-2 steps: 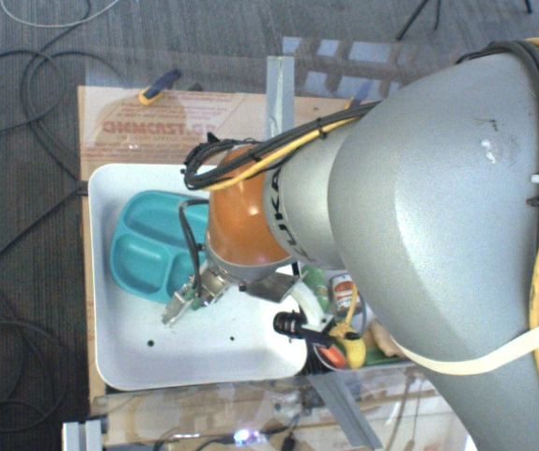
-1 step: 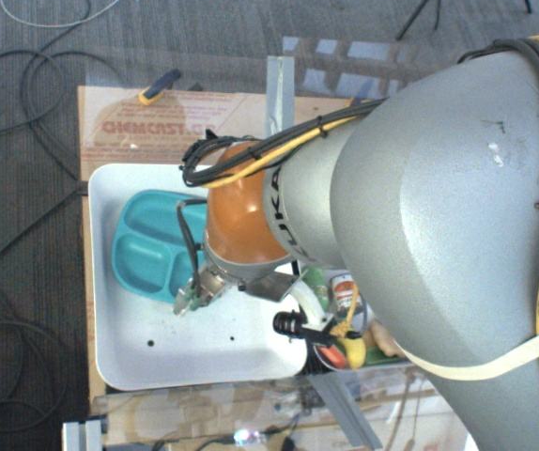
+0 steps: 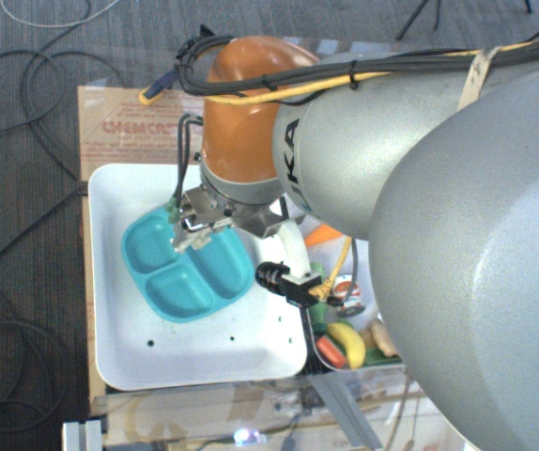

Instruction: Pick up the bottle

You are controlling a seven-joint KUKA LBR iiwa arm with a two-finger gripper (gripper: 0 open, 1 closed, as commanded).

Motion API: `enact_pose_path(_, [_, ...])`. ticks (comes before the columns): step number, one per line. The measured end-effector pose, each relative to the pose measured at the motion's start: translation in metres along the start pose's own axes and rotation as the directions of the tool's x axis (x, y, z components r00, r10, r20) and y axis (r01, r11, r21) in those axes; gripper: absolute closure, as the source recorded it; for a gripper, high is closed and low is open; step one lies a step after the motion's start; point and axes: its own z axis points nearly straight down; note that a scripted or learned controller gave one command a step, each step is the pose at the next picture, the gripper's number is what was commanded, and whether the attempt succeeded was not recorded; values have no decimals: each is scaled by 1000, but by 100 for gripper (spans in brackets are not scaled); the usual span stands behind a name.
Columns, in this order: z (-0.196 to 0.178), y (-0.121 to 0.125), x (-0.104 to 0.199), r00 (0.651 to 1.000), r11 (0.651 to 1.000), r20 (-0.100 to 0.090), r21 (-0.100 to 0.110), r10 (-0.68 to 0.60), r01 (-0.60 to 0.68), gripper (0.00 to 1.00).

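A bench (image 3: 124,120) bears two white bins (image 3: 110,346).

A single fixed camera looks steeply down from close above the bench (image 3: 110,120), the arm (image 3: 420,158) entering from its right.

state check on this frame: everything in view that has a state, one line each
blue divided tray: lying flat in the left bin, right way up, nothing in the compartments that show
left bin: holds the tray
right bin: holds the toy food pile, largely covered by the arm
banana: lying in the right bin
gripper: low over the tray's upper edge
bottle: can't pick it out
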Motion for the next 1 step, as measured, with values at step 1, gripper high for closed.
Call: enact_pose_path(1, [0, 0, 0, 1000, 1000, 0, 1, 0, 0, 0])
